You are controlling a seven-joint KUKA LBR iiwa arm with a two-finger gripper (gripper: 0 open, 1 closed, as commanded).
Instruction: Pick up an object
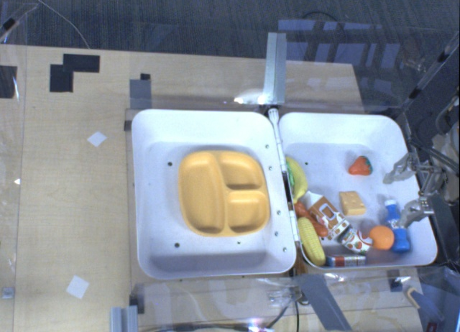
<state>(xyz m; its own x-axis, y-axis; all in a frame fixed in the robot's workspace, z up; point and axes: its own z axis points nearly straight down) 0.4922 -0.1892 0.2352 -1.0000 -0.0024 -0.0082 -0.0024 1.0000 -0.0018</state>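
Here the gripper (411,192) hangs at the 3 o'clock edge of the right bin (338,126), its two metal fingers (397,173) spread well apart with nothing between them. The nearest things to it lie toward 6 o'clock: a small blue object (392,210) just beside the lower finger, a blue block (401,241) below that, and an orange ball (382,238) touching the block's 9 o'clock side. A red strawberry-like toy (361,166) sits alone at about 10 o'clock from the gripper, with bare bin floor around it. A tan square block (351,203) lies near the bin's middle. The crowded part is the bin's 7 o'clock corner: a yellow banana (297,177) along the dividing wall, an ear of corn (310,236) below it, an orange-and-white box (325,213) between them, and a marker-like tube (345,260) against the bottom wall. These pieces touch or overlap one another. The left bin (154,180) holds a yellow divided tray (223,192) at its centre, well apart from the gripper.
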